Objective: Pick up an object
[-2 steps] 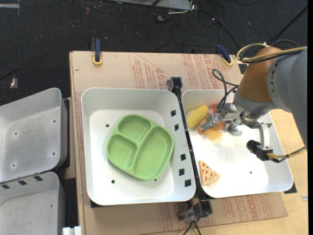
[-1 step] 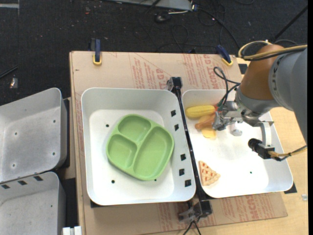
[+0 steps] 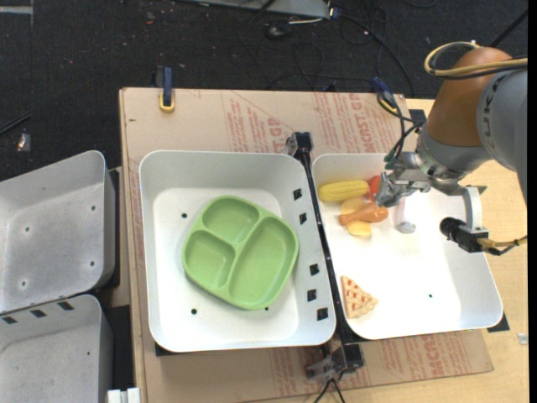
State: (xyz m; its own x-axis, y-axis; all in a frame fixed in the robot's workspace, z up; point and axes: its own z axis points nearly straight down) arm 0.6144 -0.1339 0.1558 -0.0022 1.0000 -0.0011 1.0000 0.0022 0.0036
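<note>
My gripper hangs over the far left part of the right bin, its fingers apart with nothing between them. One finger stands right beside a small red item and an orange carrot-like piece; the other finger is over bare bin floor. A yellow corn-like piece lies just left of the red item. A small yellow lump touches the orange piece. A pizza slice toy lies near the bin's front left corner.
The left bin holds a green divided plate. A black divider with clamps runs between the bins. The arm's grey and orange wrist reaches in from the right. White bin lids lie off the bench at left.
</note>
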